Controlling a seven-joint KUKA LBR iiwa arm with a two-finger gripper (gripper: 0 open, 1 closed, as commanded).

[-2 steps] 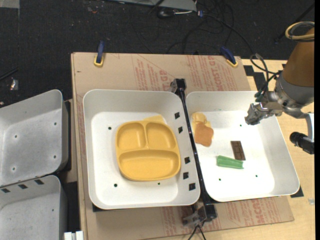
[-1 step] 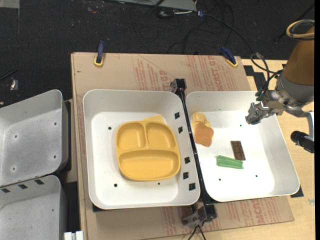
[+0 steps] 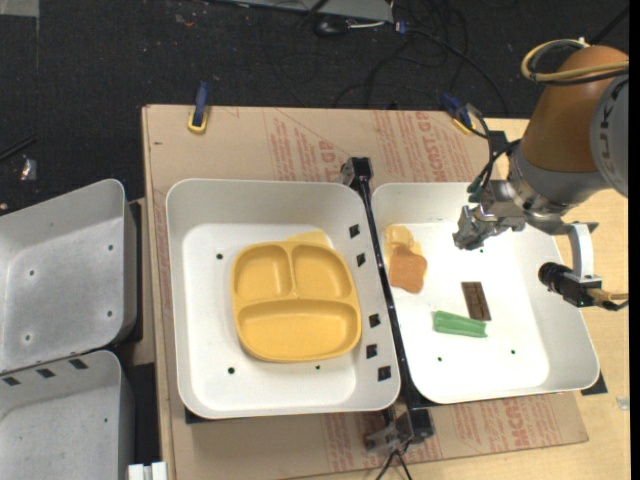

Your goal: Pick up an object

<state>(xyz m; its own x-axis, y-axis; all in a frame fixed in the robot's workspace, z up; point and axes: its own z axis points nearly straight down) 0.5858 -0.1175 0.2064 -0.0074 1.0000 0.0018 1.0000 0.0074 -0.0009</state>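
Lowest in the right bin [image 3: 560, 368], a green piece [image 3: 459, 324] is seen beside a brown block [image 3: 476, 301]. Nothing is held by the gripper [image 3: 472, 230], upper right; its opening cannot be told. Approach is judged underway; descent is needed.

Worktop [image 3: 260, 133]: flat brown board, printed red lettering across its surface. Two shallow white bins rest directly on it, side by side and touching: left bin [image 3: 200, 298], right bin [image 3: 560, 353]. A blue clamp [image 3: 199, 108] grips the far edge.
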